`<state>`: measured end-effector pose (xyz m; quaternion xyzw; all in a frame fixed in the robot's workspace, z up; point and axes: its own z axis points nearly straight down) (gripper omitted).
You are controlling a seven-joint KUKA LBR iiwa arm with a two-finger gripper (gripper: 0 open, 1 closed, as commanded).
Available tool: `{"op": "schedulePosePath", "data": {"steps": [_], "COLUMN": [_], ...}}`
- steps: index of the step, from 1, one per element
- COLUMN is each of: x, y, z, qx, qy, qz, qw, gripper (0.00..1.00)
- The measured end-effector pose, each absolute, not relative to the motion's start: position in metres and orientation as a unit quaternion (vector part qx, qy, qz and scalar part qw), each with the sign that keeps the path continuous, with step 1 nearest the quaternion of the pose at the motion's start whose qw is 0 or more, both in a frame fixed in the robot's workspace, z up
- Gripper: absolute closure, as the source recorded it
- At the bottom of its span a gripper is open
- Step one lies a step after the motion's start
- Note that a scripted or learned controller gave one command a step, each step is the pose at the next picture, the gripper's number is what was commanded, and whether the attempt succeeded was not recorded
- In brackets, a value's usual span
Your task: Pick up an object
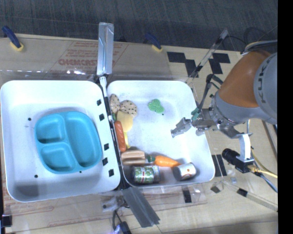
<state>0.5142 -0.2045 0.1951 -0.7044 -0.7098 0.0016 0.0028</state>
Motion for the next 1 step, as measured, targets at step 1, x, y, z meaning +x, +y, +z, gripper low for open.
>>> {"op": "schedulePosePath", "data": {"steps": [1], "x": [0.4785], "y": [-0.2106], "z": [0.0910], "qx": [-0.661], "qy": [-0.751], "qz": [-0.0007], "qw": [0.000], "gripper": [0.00]}}
